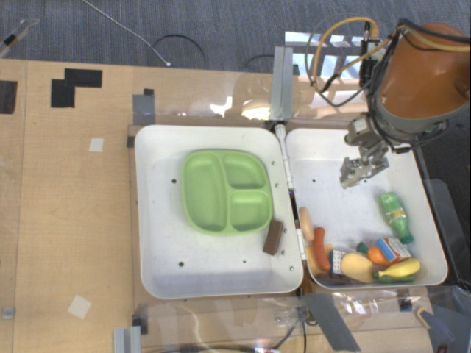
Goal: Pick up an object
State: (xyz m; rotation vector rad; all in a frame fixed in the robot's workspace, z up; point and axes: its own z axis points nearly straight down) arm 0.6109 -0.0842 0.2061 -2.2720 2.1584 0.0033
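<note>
- The gripper (362,169) hangs over the right bin (335,153), above bare floor.
- A green bottle (394,214) lies just right of it.
- Toy food is heaped along the near edge, a banana (399,271) among it.
- The left bin (158,197) holds a green plate (225,191) with a brown bar (274,237) at its corner.

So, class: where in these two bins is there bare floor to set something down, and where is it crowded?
Left bin: bare strips around the green plate, widest along the near edge. Right bin: bare far-left area beside the gripper. Crowded: its near edge, from green bottle to banana.
</note>
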